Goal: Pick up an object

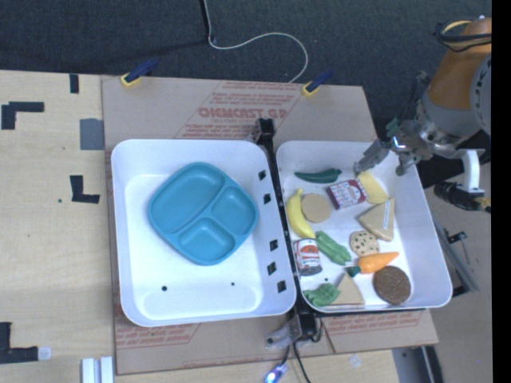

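- Nearest the camera, a brown cookie [392, 284] lies in the right bin [437, 254], just beside a carrot [375, 262].
- Fingers [368, 159] are spread and hold nothing, above the bin's far edge.
- Just beside them: yellow lemon [371, 187], green pepper [318, 175].
- Further left: banana [299, 214], blue plate [203, 212] in the left bin [132, 238].

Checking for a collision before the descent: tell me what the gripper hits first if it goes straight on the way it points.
Probably the yellow lemon-like piece just below the open gripper, though depth is unclear from this slant.
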Controlling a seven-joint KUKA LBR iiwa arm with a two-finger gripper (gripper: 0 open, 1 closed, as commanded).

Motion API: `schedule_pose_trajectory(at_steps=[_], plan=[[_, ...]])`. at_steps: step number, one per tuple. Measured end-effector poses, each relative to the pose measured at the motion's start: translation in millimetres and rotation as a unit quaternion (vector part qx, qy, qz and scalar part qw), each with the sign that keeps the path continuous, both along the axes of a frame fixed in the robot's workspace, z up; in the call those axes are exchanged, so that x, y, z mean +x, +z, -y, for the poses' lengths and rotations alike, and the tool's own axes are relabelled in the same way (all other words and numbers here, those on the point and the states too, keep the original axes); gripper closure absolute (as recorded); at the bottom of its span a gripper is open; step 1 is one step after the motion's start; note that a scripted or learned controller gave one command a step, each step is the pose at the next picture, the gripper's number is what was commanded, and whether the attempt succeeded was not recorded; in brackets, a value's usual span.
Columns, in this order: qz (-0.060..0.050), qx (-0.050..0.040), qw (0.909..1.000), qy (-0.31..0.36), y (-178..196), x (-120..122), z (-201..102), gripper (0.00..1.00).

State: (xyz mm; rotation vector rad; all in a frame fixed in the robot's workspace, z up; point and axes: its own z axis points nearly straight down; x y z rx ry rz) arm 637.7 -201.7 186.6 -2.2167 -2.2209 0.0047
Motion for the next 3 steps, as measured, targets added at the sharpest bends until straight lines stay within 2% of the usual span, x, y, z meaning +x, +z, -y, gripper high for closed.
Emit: schedule_pose_trajectory(at_steps=[1, 2, 3], plan=[[0.007, -0.0004, 1.0, 0.003, 145, -57, -63, 0.0], [-0.003, 0.0008, 1.0, 0.001, 78, -84, -112, 0.0], [-0.003, -0.0001, 1.0, 0.001, 88, -82, -111, 1.0]])
